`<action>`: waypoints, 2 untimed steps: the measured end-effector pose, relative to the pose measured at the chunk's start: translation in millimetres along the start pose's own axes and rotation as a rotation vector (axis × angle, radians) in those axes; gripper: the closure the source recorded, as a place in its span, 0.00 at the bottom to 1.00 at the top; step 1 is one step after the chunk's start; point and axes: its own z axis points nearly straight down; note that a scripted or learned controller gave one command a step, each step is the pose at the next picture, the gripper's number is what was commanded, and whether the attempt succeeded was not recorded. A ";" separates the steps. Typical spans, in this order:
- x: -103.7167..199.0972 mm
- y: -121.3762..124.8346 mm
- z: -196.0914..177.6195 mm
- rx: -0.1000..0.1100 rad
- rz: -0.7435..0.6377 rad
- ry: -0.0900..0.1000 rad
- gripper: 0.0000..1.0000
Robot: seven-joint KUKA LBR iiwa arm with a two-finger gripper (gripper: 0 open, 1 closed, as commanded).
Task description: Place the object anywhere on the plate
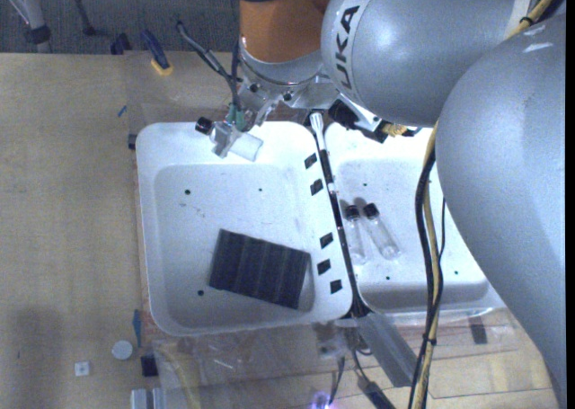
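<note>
Black and ribbed, the plate (260, 269) lies flat in the near half of the left bin (180, 218), turned slightly askew to its walls. The hand (232, 135) hangs over that bin's far rim, well apart from the plate, and I cannot tell how far open it is or whether it has hold of anything (a small pale piece (247, 146) shows at its tip, too blurred to name). Two clear vials (381, 235) with black caps lie side by side in the right bin (404, 173), near the wall between the bins. Pale wooden tabletop (63, 200) surrounds both bins.
</note>
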 end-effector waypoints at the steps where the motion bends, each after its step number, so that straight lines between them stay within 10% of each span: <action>1: -5.4 -51.4 -36.6 0.003 -0.474 0.004 1.00; 2: 18.0 3.4 43.6 0.001 -0.871 0.004 1.00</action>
